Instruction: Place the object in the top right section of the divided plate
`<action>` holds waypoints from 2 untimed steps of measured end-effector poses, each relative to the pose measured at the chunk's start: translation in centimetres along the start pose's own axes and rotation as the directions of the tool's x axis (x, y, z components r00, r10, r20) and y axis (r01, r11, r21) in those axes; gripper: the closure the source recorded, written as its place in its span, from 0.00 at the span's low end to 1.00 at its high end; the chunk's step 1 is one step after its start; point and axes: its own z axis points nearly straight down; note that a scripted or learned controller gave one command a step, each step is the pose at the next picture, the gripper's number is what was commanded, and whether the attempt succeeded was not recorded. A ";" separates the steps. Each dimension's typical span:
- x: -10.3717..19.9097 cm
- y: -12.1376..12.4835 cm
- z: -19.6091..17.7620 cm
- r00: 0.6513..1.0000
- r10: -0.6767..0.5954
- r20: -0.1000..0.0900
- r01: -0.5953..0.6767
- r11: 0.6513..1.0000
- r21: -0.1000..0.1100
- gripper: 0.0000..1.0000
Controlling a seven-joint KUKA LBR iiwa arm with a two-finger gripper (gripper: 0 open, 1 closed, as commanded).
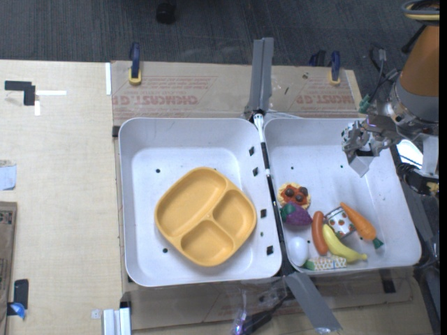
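Observation:
A yellow divided plate [204,217] lies in the left bin [140,187], with three sections that hold nothing. The toy food sits in the right bin [398,208]: a purple grape bunch [297,216] under a small pizza piece [294,195], a white egg [297,249], a red sausage [318,232], a banana [340,246], a carrot [362,223], a small can [339,221] and a corn cob [327,262]. My gripper [359,147] hangs over the upper right part of the right bin, well above and to the right of the food.
A grey divider rail [262,82] runs between the two bins. Clamps [134,72] hold the cardboard behind them. The arm's orange band [423,65] stands at the right edge. Light wooden bench surface [56,187] extends to the left.

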 end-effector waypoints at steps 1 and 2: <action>7.3 0.6 0.6 0.997 0.075 -0.002 -0.075 0.997 -0.001 1.00; 12.4 -4.8 0.2 0.909 0.417 0.000 -0.417 0.909 0.002 1.00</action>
